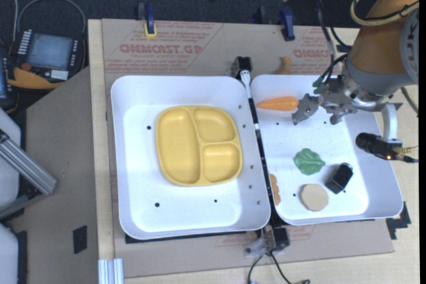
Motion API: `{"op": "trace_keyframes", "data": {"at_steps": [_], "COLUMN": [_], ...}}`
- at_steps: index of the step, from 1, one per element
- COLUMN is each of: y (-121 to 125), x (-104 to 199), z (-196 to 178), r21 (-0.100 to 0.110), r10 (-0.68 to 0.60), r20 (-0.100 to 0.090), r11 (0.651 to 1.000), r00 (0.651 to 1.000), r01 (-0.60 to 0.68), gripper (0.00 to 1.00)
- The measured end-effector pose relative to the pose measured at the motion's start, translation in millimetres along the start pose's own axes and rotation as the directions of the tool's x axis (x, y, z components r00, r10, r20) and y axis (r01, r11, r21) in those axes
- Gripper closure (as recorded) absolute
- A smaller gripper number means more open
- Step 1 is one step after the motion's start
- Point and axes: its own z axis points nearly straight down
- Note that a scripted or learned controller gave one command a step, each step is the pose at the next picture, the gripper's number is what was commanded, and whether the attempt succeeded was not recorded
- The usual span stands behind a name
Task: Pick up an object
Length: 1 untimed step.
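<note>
Just left of the spread, empty hand (321, 111), the light, stiff orange plastic carrot (277, 104) is best gripped mid-body.

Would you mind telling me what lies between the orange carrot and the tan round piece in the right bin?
In the camera view, the green leafy piece lies between the carrot and the tan round piece; otherwise bare white bin floor.
</note>
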Motion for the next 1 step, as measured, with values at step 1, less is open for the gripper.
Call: {"op": "trace_keyframes", "data": {"at_steps": [1], "y": [3.1], "x": [0.1], "z": [-8.1], "r21": [-0.015], "r10": [-0.003], "r20": [0.002], "r11": [1.000], "r00": [1.000], "r01": [0.003], "gripper": [0.00]}}
